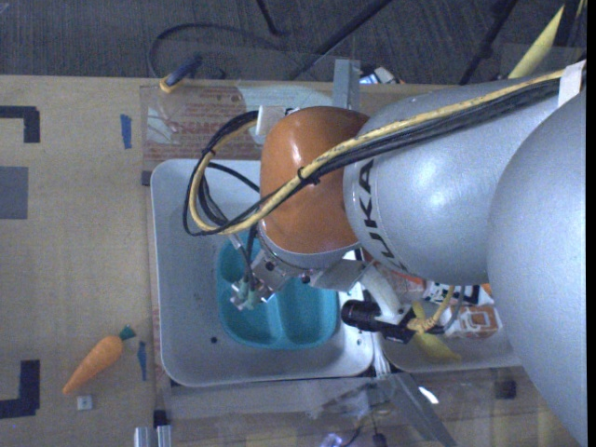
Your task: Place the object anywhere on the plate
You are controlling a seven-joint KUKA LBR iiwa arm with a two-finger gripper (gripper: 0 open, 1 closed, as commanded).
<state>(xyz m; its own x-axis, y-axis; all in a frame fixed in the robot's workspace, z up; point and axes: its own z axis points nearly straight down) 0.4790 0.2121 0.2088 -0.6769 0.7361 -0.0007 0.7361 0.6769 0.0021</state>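
A teal plate [279,317] with divided compartments lies in the left white bin [177,250], toward its near right side. My gripper [246,294] hangs over the plate's left compartment, below the orange wrist band [303,184]. The arm covers much of the plate's far part. A small greyish bit shows at the gripper's tip, too small to name. The grey arm fills the right half of the view and hides most of the right bin.
A toy carrot [93,362] lies on the wooden bench left of the bins, near the front. In the right bin [466,357] a yellow item [430,339] and an orange-and-white pack [473,318] peek out from under the arm. Yellow and black cables [200,194] loop over the left bin.
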